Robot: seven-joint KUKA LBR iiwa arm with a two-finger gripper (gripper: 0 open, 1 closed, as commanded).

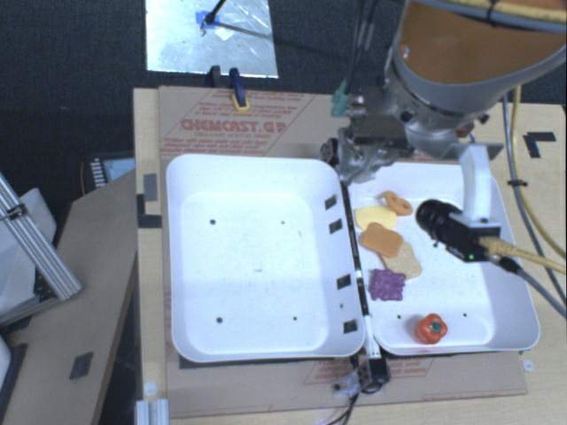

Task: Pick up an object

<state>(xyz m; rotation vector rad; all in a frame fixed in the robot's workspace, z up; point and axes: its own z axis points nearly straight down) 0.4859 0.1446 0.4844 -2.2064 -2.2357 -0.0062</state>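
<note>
Cardboard-covered table (266,122) carrying 2 white bins. Right bin (514,312) holds all the objects: yellow, orange, tan and purple pieces by the divider, a red-orange fruit (431,328) toward its near edge. Tool (368,153) sits at that bin's far-left corner; its opening cannot be told, and nothing appears lifted. Pick not yet done.

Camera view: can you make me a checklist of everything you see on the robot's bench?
Surface: two white bins, left bin, right bin, on cardboard.
Job's things: in the right bin, orange ring, yellow piece, orange piece, tan piece, purple cluster, red tomato-like toy.
Clutter: nothing seen.
Grippers: gripper over the right bin's far-left corner.
Cables: yellow cable.
Surroundings: shiny metal sheet, blue clamp.
</note>
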